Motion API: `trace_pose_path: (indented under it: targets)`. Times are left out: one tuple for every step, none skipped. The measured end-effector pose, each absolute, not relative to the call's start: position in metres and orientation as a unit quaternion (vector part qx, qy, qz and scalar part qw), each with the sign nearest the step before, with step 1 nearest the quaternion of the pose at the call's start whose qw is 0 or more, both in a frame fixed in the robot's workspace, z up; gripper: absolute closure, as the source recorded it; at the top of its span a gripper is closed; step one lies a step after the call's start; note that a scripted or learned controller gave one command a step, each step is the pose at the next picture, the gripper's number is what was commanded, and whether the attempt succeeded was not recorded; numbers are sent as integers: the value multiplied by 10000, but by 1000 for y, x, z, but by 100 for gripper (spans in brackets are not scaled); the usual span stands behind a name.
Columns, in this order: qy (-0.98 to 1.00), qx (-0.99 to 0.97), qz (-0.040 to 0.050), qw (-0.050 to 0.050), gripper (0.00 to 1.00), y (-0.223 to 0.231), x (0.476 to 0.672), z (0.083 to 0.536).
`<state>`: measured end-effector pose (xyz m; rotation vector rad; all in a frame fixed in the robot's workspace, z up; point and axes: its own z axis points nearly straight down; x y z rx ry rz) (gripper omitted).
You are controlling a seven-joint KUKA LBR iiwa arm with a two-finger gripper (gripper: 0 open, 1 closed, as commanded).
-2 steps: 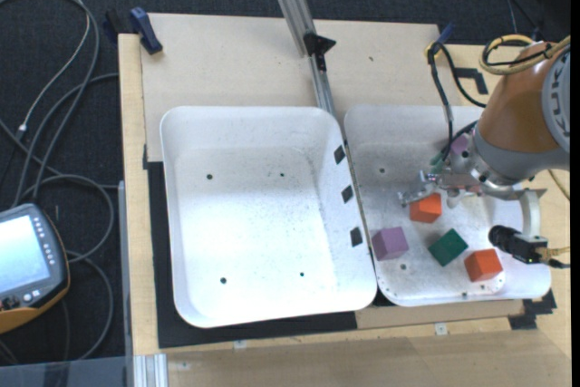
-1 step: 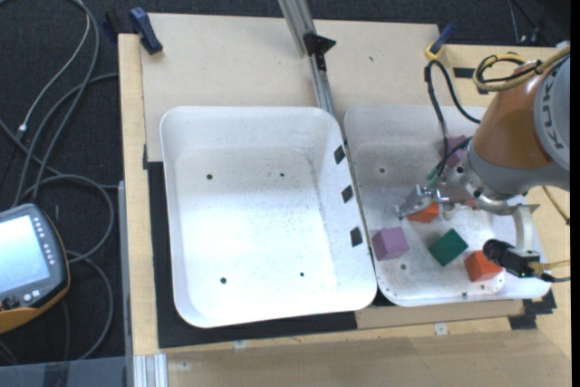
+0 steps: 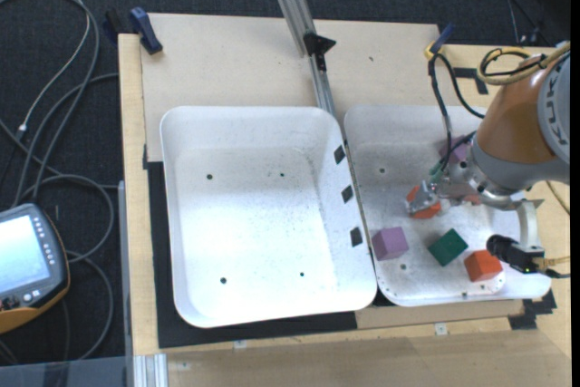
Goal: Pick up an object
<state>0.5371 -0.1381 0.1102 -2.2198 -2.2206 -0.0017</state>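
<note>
1. Several small objects lie in the right bin [image 3: 362, 136]; the one nearest the tool is an orange piece [image 3: 426, 208] just under the gripper [image 3: 424, 198], and it looks to be the target.
2. That orange piece rests on the bin floor towards the middle of the right bin, touching or nearly touching the tool tip; whether it sits between the jaws cannot be told from this slant.
3. Whether the jaws are apart or together is also hidden, since the wrist and cabling cover them.
4. Below it lie a purple block [image 3: 391, 242], a green block [image 3: 448, 246] and an orange-red block [image 3: 482, 266], spaced apart along the near edge of the same bin.
5. By the wrist, something pinkish and green shows, too covered to name.
6. Left bin [image 3: 181, 127] sits just beside the right one on the desk [image 3: 227, 59].
7. From the right, the arm [image 3: 517, 127] reaches in low over its bin.
8. Judged from the pose, the step in hand is the descent or the closing on the orange piece, with no lift begun.
9. Next, the move calls for a firm close around the piece, then a straight rise, checking that the piece comes up with the tool.
</note>
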Motion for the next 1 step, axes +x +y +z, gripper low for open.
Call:
trace_pose_path:
  targets:
    - [-7105, -7037, -43, -22, 100, -54, 567, 204]
